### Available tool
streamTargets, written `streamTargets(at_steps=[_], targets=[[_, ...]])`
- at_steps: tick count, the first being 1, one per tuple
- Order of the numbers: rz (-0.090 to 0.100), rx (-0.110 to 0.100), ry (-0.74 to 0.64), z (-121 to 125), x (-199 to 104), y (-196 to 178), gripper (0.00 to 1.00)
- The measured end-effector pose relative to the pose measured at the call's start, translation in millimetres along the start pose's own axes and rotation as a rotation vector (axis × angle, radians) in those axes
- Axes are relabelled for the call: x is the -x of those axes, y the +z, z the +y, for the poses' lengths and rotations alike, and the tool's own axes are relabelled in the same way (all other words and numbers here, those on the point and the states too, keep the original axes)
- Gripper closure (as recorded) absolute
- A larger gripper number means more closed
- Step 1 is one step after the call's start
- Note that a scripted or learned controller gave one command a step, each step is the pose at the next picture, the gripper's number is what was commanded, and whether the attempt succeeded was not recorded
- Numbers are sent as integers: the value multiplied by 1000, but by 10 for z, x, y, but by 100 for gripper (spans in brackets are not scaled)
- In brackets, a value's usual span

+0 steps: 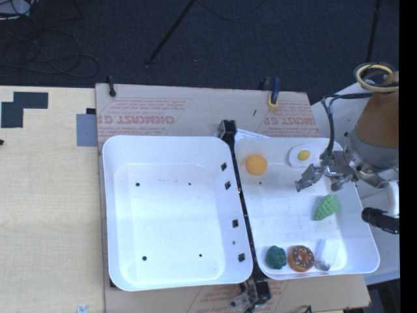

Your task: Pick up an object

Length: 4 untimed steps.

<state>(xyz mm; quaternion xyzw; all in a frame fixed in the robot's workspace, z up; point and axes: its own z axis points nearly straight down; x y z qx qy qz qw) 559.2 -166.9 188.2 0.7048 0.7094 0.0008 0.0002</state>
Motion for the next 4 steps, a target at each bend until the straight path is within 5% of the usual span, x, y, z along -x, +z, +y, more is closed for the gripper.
streamTargets(at_steps=[1,2,3,4], targets=[[0,-5,3,332,-302,1063,0],[5,-25,-2,799,-539,1031,0],[2,-21,-1,791,-529,932,100],[1,1,3,561,-1139,-43,100]])
